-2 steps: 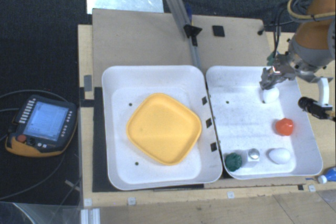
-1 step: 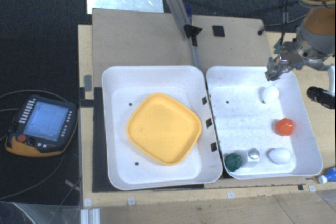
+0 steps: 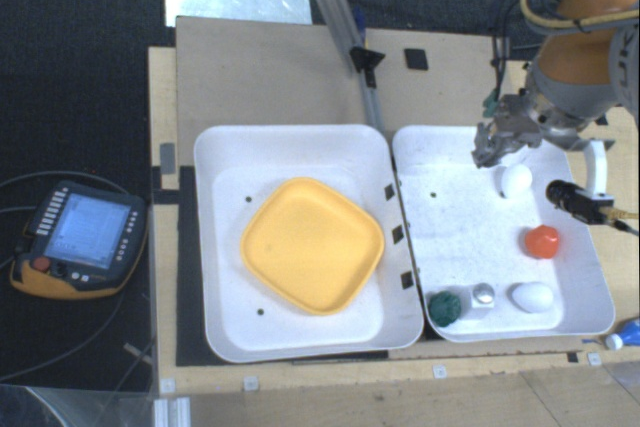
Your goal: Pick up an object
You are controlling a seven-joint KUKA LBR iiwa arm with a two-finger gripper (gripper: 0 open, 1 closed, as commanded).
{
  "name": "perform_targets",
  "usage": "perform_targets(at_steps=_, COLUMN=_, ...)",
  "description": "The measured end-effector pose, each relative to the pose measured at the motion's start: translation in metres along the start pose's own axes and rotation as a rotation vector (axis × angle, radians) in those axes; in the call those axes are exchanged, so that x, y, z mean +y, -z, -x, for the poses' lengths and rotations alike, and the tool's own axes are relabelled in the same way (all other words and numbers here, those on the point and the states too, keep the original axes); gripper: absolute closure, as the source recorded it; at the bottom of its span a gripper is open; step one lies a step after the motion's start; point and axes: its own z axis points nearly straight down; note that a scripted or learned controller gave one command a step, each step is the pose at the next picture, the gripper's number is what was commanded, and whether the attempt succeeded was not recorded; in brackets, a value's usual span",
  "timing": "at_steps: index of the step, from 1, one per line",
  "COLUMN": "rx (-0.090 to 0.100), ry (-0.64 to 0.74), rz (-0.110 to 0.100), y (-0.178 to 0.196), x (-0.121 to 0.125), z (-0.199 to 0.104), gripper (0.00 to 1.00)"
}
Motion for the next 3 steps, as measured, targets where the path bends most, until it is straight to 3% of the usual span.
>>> perform_targets(at_steps=3, rx=0.0, ry=0.0, rz=0.001, y=-0.022, x=-0.042, z=-0.15, gripper=1.0)
